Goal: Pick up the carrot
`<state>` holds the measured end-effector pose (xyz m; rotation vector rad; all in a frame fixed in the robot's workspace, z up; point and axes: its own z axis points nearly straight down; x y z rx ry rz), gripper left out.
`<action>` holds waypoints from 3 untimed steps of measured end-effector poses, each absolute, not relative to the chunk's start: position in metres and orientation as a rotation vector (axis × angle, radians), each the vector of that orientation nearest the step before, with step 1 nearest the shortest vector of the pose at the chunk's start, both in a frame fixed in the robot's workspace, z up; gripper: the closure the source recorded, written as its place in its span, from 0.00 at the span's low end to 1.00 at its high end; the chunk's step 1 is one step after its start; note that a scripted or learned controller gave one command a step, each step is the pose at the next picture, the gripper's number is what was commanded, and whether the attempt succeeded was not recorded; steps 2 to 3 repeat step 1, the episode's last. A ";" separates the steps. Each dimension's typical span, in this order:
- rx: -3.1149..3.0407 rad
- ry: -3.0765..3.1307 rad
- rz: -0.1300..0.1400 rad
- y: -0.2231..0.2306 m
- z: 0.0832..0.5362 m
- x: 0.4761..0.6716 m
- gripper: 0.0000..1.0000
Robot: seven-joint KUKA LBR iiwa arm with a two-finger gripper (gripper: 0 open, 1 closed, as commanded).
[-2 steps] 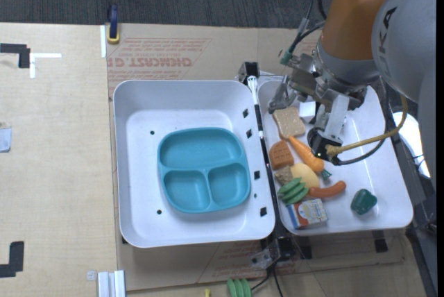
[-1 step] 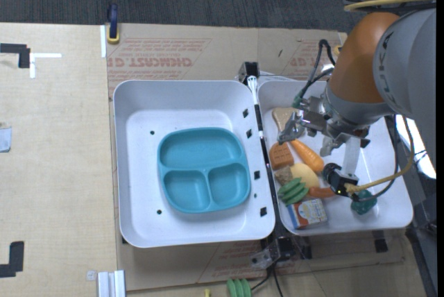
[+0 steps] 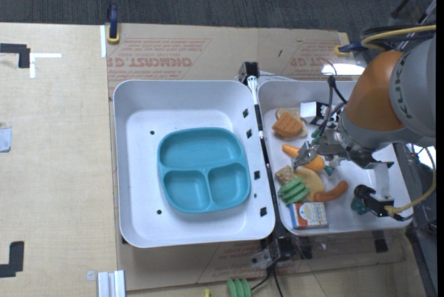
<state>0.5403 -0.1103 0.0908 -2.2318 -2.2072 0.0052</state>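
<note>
Pale wooden bench boards (image 3: 55,171) carry a sheet of brown cardboard (image 3: 173,53) on which two shallow white bins sit side by side. Nearest the camera's lower edge, a small green object (image 3: 238,286) lies on the bench in front of the bins. In the right white bin (image 3: 395,181), a small printed carton (image 3: 308,214) lies at the front edge, with a green leafy toy vegetable (image 3: 292,190) just behind it and a reddish sausage-shaped toy (image 3: 331,191) beside that. Further back sits the small orange carrot (image 3: 310,163), near the bin's middle, with the grey arm's two-finger gripper (image 3: 306,157) low over it and apparently touching it; whether its tips are spread or pinched cannot be told. Behind that lies a golden-brown bread-like toy (image 3: 288,125). The left white bin (image 3: 132,150) holds a turquoise three-compartment plastic plate (image 3: 204,169).
</note>
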 end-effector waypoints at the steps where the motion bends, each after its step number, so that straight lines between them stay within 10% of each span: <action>1: -2.236 -2.203 0.005 -0.111 0.099 0.541 1.00; 3: -2.236 -2.203 0.005 -0.111 0.099 0.541 1.00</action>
